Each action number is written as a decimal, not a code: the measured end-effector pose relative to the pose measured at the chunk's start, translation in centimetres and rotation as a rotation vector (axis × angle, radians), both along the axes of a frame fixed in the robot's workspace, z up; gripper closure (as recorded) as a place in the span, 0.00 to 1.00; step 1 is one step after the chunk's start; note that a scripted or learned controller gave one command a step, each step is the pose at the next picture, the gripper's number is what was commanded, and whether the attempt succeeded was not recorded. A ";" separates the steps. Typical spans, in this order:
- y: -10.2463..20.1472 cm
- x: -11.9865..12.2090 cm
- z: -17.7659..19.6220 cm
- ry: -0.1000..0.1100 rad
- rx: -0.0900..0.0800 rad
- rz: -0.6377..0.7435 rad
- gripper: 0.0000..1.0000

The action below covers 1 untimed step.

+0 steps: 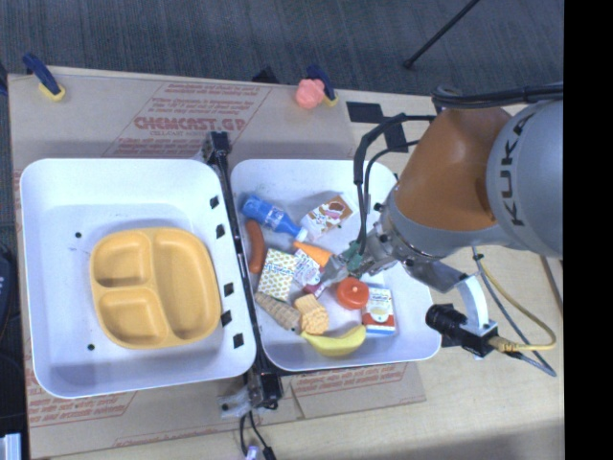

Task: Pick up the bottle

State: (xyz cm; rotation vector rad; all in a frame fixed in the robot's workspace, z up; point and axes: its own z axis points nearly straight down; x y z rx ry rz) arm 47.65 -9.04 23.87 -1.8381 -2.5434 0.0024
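Observation:
The bottle (267, 216) is blue with a white cap end and lies on its side in the back left part of the right bin (414, 345). My gripper (347, 260) hangs low over the middle of that bin, to the right of the bottle and a little nearer the front, just above an orange carrot (312, 253) and a red tomato (351, 293). The bottle lies apart from the gripper with nothing on top of it. The wrist hides how the jaws stand.
Around the bottle lie a sausage (255, 246), a small carton (328, 214), a cracker packet (279, 275), a juice box (380, 310), a banana (334, 341) and a cone (278, 310). The left bin (38, 209) holds a yellow divided plate (153, 286).

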 end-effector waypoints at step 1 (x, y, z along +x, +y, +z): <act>3.4 0.0 3.9 -0.004 -0.001 0.250 1.00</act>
